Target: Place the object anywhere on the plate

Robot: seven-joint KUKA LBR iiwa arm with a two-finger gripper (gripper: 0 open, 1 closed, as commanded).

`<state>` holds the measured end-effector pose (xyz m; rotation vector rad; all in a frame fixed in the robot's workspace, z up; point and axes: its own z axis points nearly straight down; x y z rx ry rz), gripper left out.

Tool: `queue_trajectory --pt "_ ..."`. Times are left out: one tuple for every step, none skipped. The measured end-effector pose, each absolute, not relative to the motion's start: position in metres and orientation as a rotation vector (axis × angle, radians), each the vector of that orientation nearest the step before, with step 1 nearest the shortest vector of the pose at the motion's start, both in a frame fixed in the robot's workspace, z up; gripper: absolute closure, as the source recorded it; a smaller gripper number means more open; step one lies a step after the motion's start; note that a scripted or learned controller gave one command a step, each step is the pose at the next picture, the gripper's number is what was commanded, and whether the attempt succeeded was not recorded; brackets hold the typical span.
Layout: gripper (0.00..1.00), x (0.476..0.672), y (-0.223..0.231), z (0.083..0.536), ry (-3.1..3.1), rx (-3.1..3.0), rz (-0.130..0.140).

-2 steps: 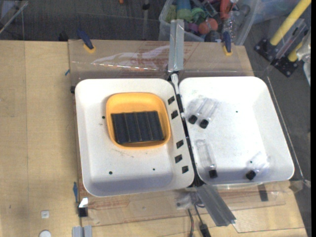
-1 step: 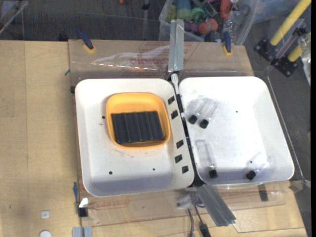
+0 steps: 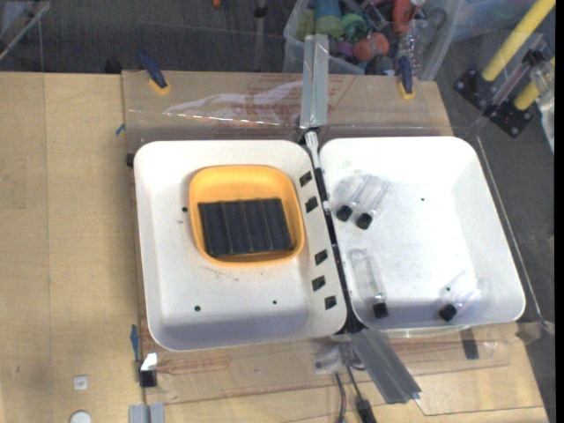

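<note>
A yellow-orange plate (image 3: pixel 204 183) lies in the left bin (image 3: pixel 159 236). A black ribbed rectangular object (image 3: pixel 245 227) lies flat on the plate, covering most of its middle. In the right bin (image 3: pixel 493 236) lie several clear plastic vials with black caps: two together near the divider (image 3: pixel 359 203), one lower down by the divider (image 3: pixel 368 280), and one near the front right corner (image 3: pixel 456 300).
A metal divider rail (image 3: pixel 315 183) with black clips runs between the two bins. A clear tub of colourful toys (image 3: pixel 370 16) stands behind the bench. Blue-and-orange clamps (image 3: pixel 157 77) hold the backing sheet at the back edge.
</note>
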<state>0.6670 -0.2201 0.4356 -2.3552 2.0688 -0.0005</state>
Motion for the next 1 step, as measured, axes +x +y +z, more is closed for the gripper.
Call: queue_trajectory --pt "1.0 0.6673 -0.213 0.4352 1.86 -2.526 0.002"
